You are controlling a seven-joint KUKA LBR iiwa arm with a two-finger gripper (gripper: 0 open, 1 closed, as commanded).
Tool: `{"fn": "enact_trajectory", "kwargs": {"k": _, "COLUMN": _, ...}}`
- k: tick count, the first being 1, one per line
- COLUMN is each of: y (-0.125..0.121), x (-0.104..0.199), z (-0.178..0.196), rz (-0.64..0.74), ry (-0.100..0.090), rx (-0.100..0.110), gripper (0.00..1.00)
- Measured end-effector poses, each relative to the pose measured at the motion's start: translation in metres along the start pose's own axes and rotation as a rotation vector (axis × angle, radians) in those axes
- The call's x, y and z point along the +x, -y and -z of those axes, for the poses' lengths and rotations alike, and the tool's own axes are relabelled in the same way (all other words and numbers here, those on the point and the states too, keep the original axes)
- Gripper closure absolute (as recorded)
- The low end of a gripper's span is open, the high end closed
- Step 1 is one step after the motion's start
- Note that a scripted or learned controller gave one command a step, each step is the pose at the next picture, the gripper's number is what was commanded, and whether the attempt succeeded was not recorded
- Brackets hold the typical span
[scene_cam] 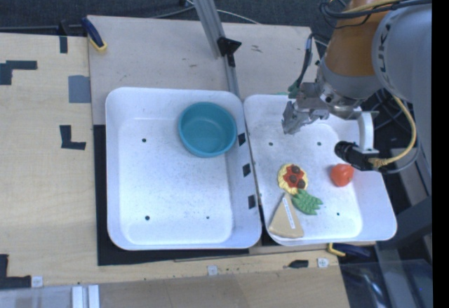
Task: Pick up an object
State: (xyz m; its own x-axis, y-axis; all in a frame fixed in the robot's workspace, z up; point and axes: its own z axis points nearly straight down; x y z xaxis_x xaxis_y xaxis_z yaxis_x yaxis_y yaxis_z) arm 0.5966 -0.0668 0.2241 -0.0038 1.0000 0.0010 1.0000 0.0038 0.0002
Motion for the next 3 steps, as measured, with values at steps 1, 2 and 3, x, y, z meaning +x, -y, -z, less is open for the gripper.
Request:
{"fn": "enact_trajectory", "kwargs": {"k": 1, "y": 0.000, "x": 0.059, "z": -0.007, "rz": 0.001, "ry": 0.000, "rx": 0.002, "gripper": 1.00}}
{"fn": "enact_trajectory", "kwargs": {"k": 2, "y": -0.010, "x": 0.109, "z": 0.004, "rz": 0.001, "ry": 0.000, "rx": 0.000, "gripper": 1.00}}
{"fn": "enact_trajectory", "kwargs": {"k": 3, "y": -0.012, "x": 0.164, "z": 0.013, "rz": 0.001, "ry": 0.000, "rx": 0.001, "gripper": 1.00}}
